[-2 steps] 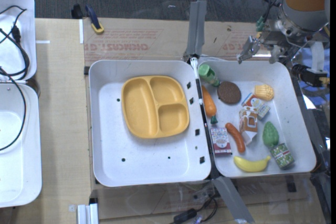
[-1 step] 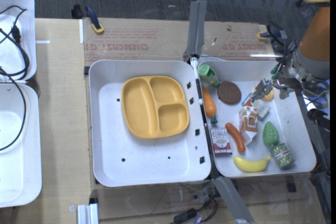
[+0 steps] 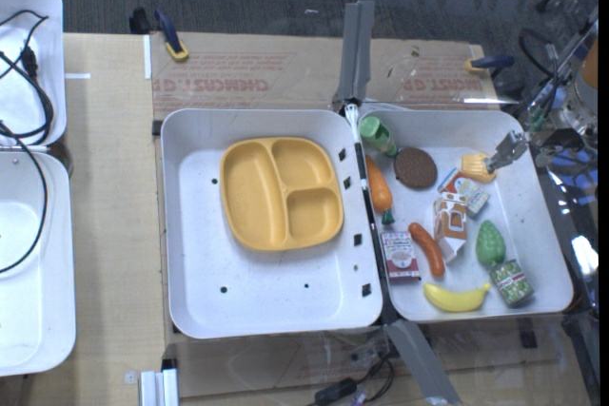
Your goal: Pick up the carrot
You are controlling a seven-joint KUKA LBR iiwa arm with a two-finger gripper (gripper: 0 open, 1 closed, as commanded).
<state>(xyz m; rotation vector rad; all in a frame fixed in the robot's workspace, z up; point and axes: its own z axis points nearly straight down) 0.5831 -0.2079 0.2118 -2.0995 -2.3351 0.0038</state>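
Two shallow white bins sit side by side on the bench. The left bin (image 3: 190, 299) holds a yellow divided plate (image 3: 282, 192), lying flat toward its upper middle. Just past the dividing wall, the right bin (image 3: 547, 233) is crowded: the carrot (image 3: 379, 186) lies along its left edge, leafy end pointing down, with a green bottle (image 3: 377, 135) above it and a small red box (image 3: 401, 256) below. Further right come a brown round patty (image 3: 416, 168), a sausage (image 3: 427, 248), a carton (image 3: 450, 225), a banana (image 3: 456, 297), a green vegetable (image 3: 490, 242) and a small can (image 3: 512, 281). At the upper right the gripper (image 3: 501, 152) hovers beside a yellow wedge (image 3: 476, 167) — well apart from the carrot. Whether the claw is spread or pressed together cannot be told.
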